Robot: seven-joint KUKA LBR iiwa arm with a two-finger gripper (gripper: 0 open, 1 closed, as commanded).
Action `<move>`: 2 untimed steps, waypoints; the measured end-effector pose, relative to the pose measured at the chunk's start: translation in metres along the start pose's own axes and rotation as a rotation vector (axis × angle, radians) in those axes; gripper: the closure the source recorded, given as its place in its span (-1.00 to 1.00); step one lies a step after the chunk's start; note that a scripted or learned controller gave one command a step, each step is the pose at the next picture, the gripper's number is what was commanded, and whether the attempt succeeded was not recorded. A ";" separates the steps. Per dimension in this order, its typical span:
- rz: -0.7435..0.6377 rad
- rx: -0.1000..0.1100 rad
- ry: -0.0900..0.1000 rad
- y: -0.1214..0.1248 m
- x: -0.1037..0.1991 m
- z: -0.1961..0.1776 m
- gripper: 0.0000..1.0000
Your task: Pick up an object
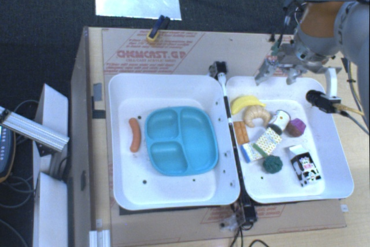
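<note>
Dark carpet surrounds a cardboard-topped bench (173, 49) bearing two white bins, and the right bin (338, 153) holds the pickable clutter: a yellow banana (245, 103) touching a tan croissant (257, 117), a purple ball (297, 126), a green broccoli piece (272, 164) and a small cow-patterned carton (306, 169). Above that bin's far rim hangs the gripper (278, 73), its two fingers spread apart with nothing between them. Beside it, the left bin (124, 95) holds a blue divided tray (180, 140) and, just left of it, an orange sausage (135, 135).

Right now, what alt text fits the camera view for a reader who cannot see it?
A grey-and-orange arm's gripper hovers above the right bin's far edge, holding nothing visible. That bin holds a banana, croissant, purple ball and broccoli; the left bin holds a blue divided tray and sausage.
</note>
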State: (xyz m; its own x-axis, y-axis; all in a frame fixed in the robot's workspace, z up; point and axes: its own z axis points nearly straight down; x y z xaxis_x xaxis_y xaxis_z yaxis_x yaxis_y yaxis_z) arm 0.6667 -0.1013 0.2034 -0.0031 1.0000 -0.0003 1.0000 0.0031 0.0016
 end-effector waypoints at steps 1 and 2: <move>0.002 0.003 0.001 -0.022 0.013 0.098 -1.00; 0.001 -0.002 0.000 -0.021 0.013 0.086 1.00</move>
State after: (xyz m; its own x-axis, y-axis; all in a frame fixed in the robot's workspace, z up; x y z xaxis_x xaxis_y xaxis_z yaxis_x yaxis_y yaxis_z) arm 0.6461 -0.0886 0.1171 -0.0018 1.0000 -0.0004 1.0000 0.0018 0.0040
